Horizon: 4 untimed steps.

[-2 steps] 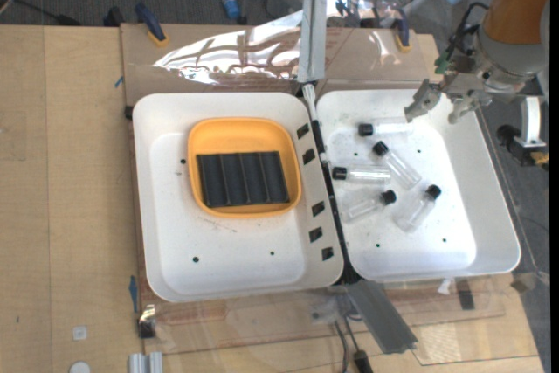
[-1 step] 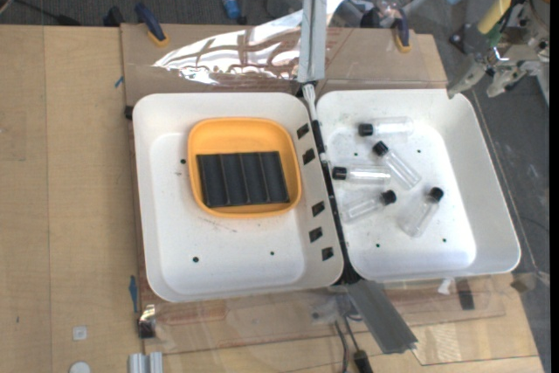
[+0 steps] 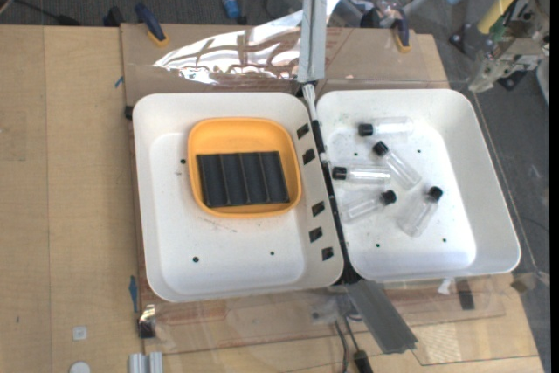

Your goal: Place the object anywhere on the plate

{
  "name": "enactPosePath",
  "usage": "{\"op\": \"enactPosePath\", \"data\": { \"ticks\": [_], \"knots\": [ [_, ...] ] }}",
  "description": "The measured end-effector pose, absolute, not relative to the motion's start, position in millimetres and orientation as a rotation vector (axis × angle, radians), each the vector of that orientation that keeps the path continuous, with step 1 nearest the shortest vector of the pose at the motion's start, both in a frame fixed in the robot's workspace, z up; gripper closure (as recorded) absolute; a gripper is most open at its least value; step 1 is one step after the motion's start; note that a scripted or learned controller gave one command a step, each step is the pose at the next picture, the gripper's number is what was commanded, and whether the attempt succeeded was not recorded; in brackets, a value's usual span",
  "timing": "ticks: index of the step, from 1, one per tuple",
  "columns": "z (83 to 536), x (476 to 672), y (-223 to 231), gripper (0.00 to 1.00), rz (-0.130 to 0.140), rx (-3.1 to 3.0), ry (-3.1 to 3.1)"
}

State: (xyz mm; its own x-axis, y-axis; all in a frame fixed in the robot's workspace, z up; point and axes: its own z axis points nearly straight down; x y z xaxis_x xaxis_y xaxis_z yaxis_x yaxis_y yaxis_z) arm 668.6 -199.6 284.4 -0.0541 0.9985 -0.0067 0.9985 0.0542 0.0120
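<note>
The vials [image 3: 384, 175] lay scattered in the right bin [image 3: 489, 188], the orange plate [image 3: 244, 131] to their left (my fingers' state I couldn't tell).

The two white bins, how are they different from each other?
The left bin holds one orange plate with a dark ribbed rack lying in it; the right bin holds several small clear vials with black caps. The left bin's contents sit together in one neat spot near its middle, while the right bin's vials lie scattered at different angles. Both bins are shallow, white, roughly square with rounded corners, and sit side by side.
</note>
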Motion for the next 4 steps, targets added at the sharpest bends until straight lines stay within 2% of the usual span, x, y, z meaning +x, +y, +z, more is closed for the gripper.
{"op": "enactPosePath", "data": {
  "ticks": [1,2,3,4],
  "knots": [
    [314.1,667.7,-224.0,1.00,0.003,1.774,2.581],
    [314.0,667.7,-223.9,0.00,0.003,1.774,2.581],
    [326.9,668.9,-224.5,1.00,0.007,1.769,2.573],
    [398.6,668.2,-221.2,1.00,0.002,1.572,2.708]
  ]
}}
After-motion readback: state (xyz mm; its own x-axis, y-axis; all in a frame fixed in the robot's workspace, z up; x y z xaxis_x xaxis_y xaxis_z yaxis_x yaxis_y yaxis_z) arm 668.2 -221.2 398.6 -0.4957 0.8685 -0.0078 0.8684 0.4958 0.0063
